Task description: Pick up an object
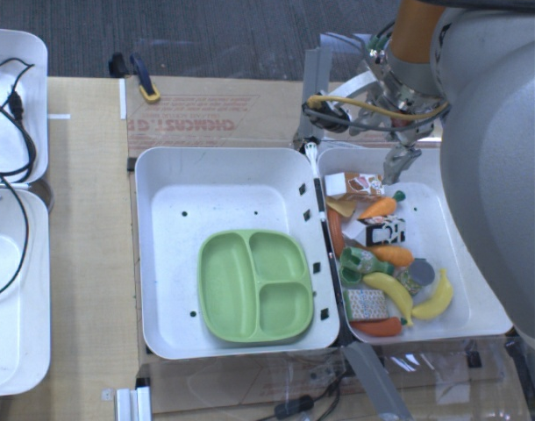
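- Above the right bin (478, 318), the grey arm's gripper (397, 167) hangs over the bin's far end; I cannot tell how it is set, and nothing shows in its grasp.
- Toy food is heaped in that bin: two carrots (378, 207), two bananas (390, 289) and small boxes (386, 231).
- A green divided plate (254, 285) lies in the left bin (162, 235).
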You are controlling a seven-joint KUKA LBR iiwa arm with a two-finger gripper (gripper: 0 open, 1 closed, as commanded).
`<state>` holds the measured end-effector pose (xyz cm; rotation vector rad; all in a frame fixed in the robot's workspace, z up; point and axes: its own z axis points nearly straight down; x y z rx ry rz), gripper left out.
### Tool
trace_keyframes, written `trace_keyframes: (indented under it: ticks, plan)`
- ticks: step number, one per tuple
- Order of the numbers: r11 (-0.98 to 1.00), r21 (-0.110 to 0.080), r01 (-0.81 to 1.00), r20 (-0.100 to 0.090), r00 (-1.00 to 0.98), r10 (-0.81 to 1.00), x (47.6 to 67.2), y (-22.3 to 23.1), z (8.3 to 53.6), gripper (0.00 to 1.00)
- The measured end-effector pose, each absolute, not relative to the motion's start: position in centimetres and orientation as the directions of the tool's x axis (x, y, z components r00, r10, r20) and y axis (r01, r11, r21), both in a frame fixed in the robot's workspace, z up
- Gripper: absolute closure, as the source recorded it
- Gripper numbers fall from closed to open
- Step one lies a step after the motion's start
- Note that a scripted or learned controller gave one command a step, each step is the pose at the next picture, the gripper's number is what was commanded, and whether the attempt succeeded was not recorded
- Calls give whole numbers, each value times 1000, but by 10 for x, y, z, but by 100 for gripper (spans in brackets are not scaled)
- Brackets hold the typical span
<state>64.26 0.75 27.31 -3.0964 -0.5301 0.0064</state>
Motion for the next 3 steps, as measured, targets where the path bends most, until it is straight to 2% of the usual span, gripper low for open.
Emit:
trace_keyframes:
  ticks: [1, 2, 3]
  plan:
    - [-917, -2, 398, -6, 917, 398, 608, -60, 190, 0]
    - [-826, -1, 564, -4, 826, 564, 639, -29, 191, 0]
    - [-801, -3, 599, -5, 801, 599, 589, 0, 190, 0]
